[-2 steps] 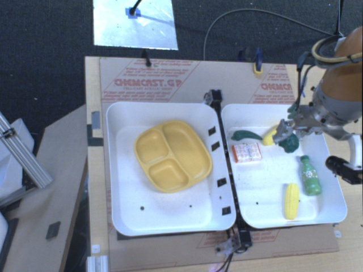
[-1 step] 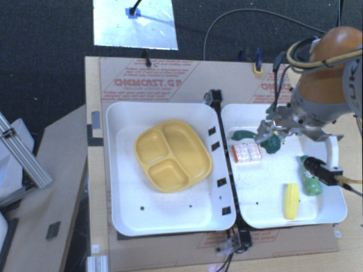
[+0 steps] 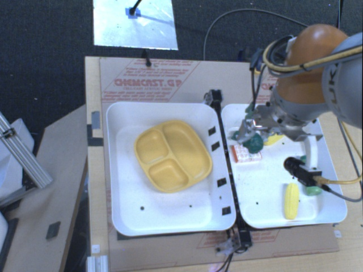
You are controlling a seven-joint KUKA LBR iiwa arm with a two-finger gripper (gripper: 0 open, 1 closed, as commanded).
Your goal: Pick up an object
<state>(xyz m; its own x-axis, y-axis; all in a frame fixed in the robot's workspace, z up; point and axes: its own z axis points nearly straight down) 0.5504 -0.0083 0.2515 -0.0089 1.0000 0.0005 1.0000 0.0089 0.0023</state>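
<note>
White bins side by side: left bin [image 3: 113, 169] holds a yellow divided plate [image 3: 173, 154], lying flat near its centre. Right bin [image 3: 334, 208] holds the small items. Grey arm [image 3: 312, 55] reaches in from the right, over the upper half of the right bin. Gripper [image 3: 249, 130] is low at the bin's upper left, near the divider. Cannot tell whether it is open or closed; its tip is cluttered and partly masked by the wrist. Nothing can be confirmed as held.

Items in the right bin, large to small:
- Yellow oblong piece [image 3: 291, 200], near the front wall, well apart from the gripper.
- Red-and-white packet [image 3: 247, 154], flat on the floor.
- Teal object [image 3: 255, 145], just below the gripper and touching or overlapping the packet's upper edge. It is the likeliest pick target.
- Small yellow sliver [image 3: 275, 140], beside the teal object.
- Small green piece [image 3: 313, 190].

Risks, by my judgement:
- The teal object looks rounded, so an off-centre close could squirt it sideways.
- The packet underneath may get pinched with it, or shift and tip it.
- The divider wall is close, so a lateral error could strike the wall.
- A shallow descent would close on air.
</note>
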